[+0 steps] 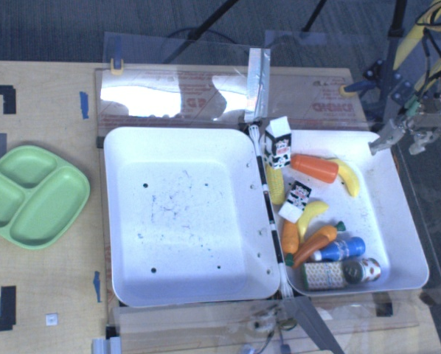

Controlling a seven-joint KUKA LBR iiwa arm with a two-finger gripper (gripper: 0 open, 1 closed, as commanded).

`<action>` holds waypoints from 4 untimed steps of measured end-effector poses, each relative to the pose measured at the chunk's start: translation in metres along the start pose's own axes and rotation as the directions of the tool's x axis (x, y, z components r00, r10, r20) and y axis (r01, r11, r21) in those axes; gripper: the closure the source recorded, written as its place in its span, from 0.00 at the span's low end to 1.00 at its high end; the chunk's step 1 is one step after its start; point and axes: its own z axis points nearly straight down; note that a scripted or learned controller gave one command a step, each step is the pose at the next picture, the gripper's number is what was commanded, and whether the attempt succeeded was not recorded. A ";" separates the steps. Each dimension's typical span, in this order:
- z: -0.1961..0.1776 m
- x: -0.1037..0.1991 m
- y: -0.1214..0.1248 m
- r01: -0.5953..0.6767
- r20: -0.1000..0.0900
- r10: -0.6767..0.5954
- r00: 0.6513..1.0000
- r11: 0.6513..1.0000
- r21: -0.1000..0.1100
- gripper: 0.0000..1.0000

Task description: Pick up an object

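Note:
The right bin [397, 220] holds a heap of toy food along its left side. A cow-print milk carton [279, 143] stands at the back, with an orange cylinder [316, 168] and a yellow banana [349, 180] beside it. Below them lie a corn cob [276, 185], a small cow-print box [299, 193], a second banana [313, 214], a carrot [316, 244], a blue bottle [343, 249] and a dark can [343, 273]. My gripper [394, 133] hangs over the bin's back right corner, apart from all the items, and nothing shows in it.
The left bin [183, 212] lies next to the right one. A green divided plate [33, 195] rests on the bench at far left. A clear screen [206, 87] stands behind the bins. Cables and stands crowd the upper right.

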 end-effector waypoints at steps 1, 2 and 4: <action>0.131 0.014 0.043 0.151 0.002 -0.151 0.989 0.989 -0.006 0.00; 0.150 0.013 0.053 0.289 0.017 -0.288 0.957 0.956 -0.045 0.00; 0.151 0.014 0.067 0.592 0.014 -0.592 0.806 0.806 0.001 0.00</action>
